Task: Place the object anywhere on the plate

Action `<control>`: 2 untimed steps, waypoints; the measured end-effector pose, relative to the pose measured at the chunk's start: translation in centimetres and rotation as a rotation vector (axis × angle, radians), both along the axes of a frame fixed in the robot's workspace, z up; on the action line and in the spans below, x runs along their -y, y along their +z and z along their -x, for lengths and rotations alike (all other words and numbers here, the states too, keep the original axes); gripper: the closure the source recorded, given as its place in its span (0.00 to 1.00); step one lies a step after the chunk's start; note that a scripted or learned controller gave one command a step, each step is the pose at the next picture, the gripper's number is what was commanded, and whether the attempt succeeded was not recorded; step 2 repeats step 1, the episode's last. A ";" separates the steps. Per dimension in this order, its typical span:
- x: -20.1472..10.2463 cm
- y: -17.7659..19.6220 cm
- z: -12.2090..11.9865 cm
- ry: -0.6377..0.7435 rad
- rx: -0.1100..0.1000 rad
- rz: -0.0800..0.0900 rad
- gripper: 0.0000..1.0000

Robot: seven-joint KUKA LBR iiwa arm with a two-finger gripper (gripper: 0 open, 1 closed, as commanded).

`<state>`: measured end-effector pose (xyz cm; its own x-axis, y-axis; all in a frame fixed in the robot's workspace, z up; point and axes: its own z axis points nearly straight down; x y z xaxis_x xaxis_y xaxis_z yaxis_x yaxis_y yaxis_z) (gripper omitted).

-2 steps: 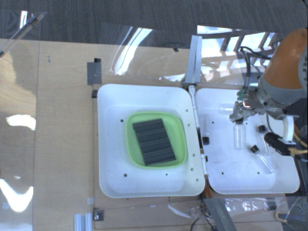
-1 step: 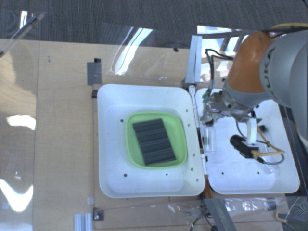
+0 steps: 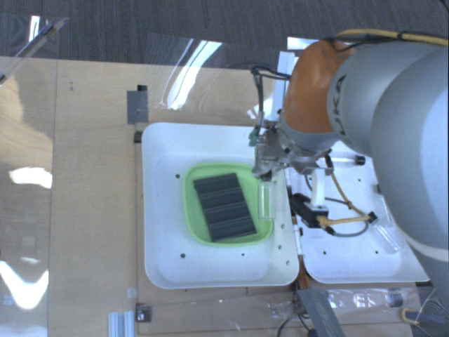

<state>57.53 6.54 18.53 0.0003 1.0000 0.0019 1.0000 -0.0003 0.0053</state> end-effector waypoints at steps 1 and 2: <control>0.0 0.0 0.0 0.000 0.000 0.000 0.00; 0.0 0.0 0.0 0.000 0.000 0.000 0.00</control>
